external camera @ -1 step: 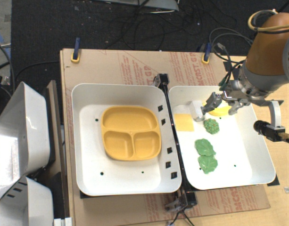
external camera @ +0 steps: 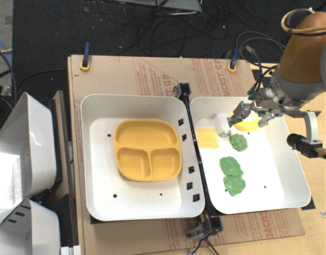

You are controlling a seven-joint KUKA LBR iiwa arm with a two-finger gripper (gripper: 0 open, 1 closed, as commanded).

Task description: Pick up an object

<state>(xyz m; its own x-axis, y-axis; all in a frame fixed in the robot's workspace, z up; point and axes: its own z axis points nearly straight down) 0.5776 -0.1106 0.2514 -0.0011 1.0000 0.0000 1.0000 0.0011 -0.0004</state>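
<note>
My gripper (external camera: 252,116) hangs over the back of the right bin (external camera: 282,166), open, its two dark fingers spread apart with nothing between them. Just below the fingers lies a yellow curved piece (external camera: 248,125), partly hidden by them. A small white-grey object (external camera: 222,125) sits to its left, next to a flat yellow square slice (external camera: 207,138). A green broccoli-like lump (external camera: 238,142) lies in front of the gripper. Two flat green pieces (external camera: 231,166) (external camera: 234,185) lie nearer the front.
The left bin (external camera: 96,158) holds a yellow three-compartment plate (external camera: 148,149). A black divider (external camera: 193,153) runs between the bins. The grey arm with its orange band (external camera: 303,47) comes in from the upper right, and a black fitting (external camera: 306,145) sticks out at the right bin's edge.
</note>
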